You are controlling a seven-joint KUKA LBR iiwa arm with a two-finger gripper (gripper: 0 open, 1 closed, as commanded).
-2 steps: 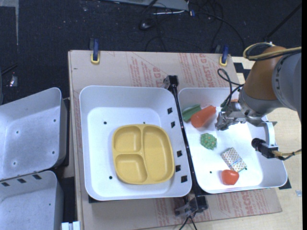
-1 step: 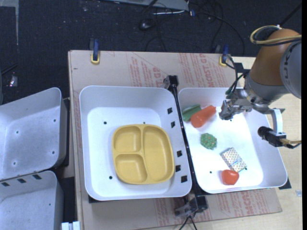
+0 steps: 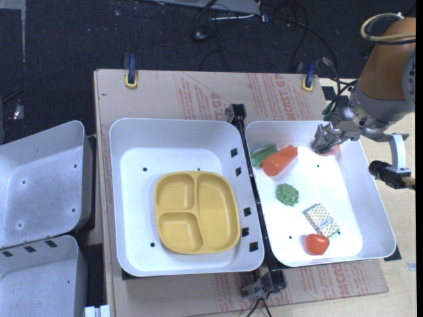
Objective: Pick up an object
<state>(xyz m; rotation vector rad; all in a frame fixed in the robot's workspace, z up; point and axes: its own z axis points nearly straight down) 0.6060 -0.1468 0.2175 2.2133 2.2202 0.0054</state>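
We had the pincer (image 3: 324, 142) low at the right bin's (image 3: 370, 197) far edge, its grip unreadable, the carrot (image 3: 280, 160) just left, long axis slanting toward it.

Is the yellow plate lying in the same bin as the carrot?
No, the yellow plate lies alone in the left bin, while the carrot lies in the right bin.

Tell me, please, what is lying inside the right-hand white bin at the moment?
The right bin holds a carrot, a green broccoli piece, a patterned box and a red tomato; the gripper covers its far corner.
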